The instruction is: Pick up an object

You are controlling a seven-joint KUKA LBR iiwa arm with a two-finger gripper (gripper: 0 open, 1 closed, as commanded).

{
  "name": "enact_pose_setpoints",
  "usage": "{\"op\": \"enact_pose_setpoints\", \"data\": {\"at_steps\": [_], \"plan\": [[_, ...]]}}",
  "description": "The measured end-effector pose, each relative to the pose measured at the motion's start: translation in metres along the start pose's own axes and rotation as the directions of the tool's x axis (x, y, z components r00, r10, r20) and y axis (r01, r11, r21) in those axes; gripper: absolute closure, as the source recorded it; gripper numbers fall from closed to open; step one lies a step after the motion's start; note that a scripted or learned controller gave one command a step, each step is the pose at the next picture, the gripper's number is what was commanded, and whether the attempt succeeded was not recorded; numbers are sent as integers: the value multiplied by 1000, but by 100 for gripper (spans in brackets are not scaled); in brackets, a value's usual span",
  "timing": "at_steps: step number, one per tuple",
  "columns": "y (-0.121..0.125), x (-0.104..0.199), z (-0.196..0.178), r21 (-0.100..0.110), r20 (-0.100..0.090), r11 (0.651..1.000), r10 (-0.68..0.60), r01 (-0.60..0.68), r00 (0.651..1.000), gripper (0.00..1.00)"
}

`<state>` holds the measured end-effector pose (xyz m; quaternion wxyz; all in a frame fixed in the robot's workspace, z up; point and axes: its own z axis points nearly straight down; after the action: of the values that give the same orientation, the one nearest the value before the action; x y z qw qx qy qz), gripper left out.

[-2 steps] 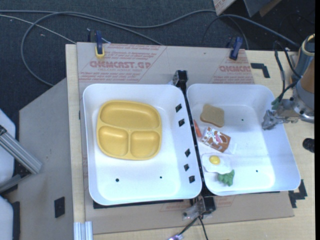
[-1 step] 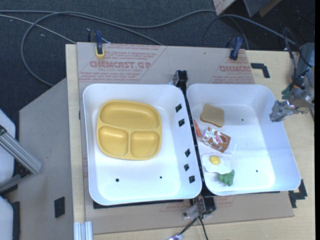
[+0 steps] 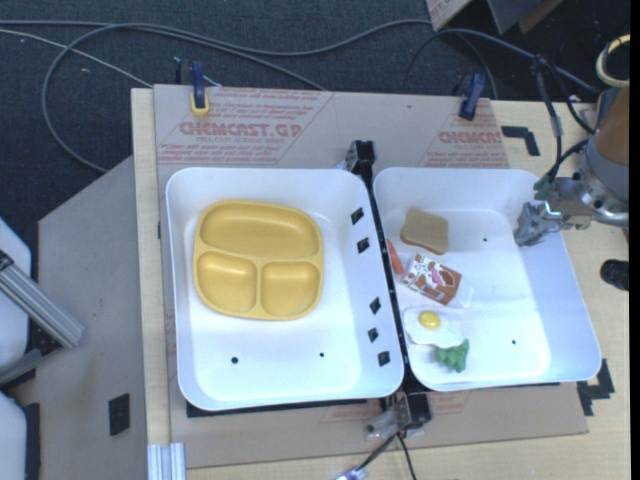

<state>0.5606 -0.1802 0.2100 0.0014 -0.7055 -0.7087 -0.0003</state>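
Gripper sat over right bin, 3 o'clock edge.
Couldn't tell my finger state; bread, packet, egg lay toward 9 o'clock.

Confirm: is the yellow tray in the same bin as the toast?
No, the yellow tray lies in the left bin, while the toast lies in the right bin.

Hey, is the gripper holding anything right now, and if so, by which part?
Nothing is held. The gripper is over the right bin, apart from the toy bread slice.
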Motion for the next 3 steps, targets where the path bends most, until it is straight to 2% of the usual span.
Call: {"op": "enact_pose_setpoints", "data": {"at_steps": [1,3], "plan": [[-9,62,-7,1,-1,1000,-2,2,1000,100],[-13,153,-2,1,0,1000,-1,1,1000,100]]}}
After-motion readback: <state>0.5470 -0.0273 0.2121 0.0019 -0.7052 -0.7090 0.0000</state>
